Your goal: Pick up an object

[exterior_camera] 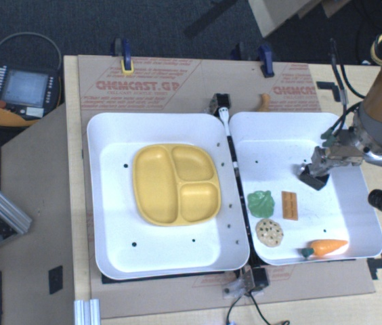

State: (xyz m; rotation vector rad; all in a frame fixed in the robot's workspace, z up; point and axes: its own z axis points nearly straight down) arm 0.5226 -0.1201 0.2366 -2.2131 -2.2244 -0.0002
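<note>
The grey arm with its orange band reaches in from the right, and its dark two-finger gripper point(313, 178) hangs low over the right-hand shallow white plastic bin point(272, 137), in that bin's upper right part. Nothing shows between its tips, and whether it stands wide or narrow cannot be told from this slant. The small things lie below and to the left of the gripper, all apart from it: nearest is a flat orange-brown rectangular cracker point(290, 206), just below and left; further left of that sits a crinkled green lettuce-like leaf point(260, 202); under the leaf is a round tan cookie with dark chips point(269, 232); and down by the bin's lower rim — roughly straight below the gripper — lies an orange toy carrot with a green stub point(326, 248). Well to the gripper's left, the left-hand white bin point(110, 181) holds a yellow three-compartment plastic tray point(176, 183).
</note>
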